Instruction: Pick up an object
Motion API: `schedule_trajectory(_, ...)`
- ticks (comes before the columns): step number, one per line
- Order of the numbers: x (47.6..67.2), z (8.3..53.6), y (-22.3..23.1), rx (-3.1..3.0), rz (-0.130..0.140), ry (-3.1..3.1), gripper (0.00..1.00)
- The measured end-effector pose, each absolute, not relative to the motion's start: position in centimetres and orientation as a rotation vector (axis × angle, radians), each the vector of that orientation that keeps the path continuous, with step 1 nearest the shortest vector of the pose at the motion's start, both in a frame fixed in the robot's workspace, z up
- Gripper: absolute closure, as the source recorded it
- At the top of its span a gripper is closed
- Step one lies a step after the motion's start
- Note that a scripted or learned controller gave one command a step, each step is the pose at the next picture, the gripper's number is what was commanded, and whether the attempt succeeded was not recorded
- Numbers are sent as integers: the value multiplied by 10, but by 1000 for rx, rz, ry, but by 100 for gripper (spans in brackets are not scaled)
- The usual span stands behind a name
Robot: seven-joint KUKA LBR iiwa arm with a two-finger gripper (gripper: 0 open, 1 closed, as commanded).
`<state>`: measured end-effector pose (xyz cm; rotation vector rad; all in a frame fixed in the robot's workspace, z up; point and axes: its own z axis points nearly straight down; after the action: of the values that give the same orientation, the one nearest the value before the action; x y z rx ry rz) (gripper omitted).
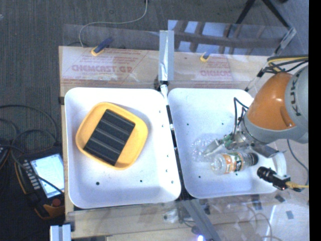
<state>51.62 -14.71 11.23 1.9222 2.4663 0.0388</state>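
The pincer (231,140) is lowered beside a clear plastic bottle (231,162); its opening cannot be told. Slippage off the smooth, round bottle is judged likely.

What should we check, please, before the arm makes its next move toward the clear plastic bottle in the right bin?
1. Target in the right white bin: the clear plastic bottle with an orange label lies on its side. Ok.
2. Gripper placed near the target: it sits just above the bottle in the picture. Ok.
3. Bottle between the fingers: cannot tell.
4. Clutter beside the target: a crumpled clear plastic wrapper lies right by the bottle. Not ok.
5. Yellow square dish holding a black ribbed block sits in the left white bin, away from the arm. Ok.
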Motion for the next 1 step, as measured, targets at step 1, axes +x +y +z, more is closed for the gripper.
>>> schedule_trajectory(1, 508, 106, -156, 1857, 78, 2502, 0)
